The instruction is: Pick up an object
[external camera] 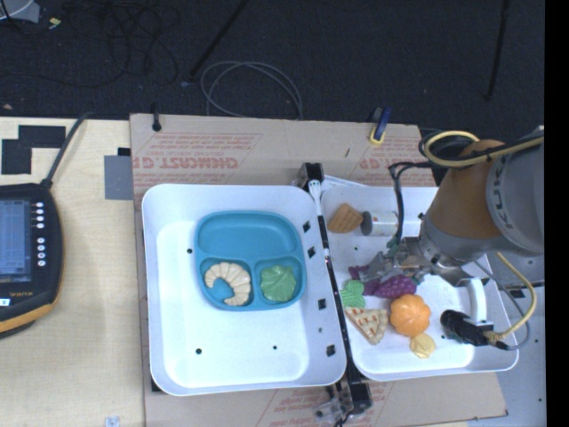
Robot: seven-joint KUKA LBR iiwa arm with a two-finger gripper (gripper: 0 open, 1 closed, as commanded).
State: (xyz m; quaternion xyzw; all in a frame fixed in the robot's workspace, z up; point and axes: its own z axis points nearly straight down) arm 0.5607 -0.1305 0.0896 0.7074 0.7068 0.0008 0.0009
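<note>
The arm reaches in from the right of the frame, its orange band at centre right, and the gripper (388,263) sits low over the right bin (462,356), directly above the purple grape bunch (391,285); whether the pincer is released or clenched cannot be told from this slant, and nothing is seen held in it; the likeliest candidate for the pick is that grape bunch, lying in the middle of the right bin, touching or just beside the green leafy piece (354,293) on its left; below it lie the waffle wedge (367,322) and the orange fruit (410,314), with a small yellow piece (422,345) at lower right and a tan cone-like piece (345,219) toward the bin's upper left; the left bin (169,345) carries a blue divided plate (244,235) holding a croissant (228,282) and a green lettuce piece (279,282); to do this step well, I judge the descent should centre on the grapes' bulk, since the lumpy bunch could slip sideways; the crowding neighbours may get nudged or pinched along, so a straight, slow lift seems wise, checking that something actually rises
</note>
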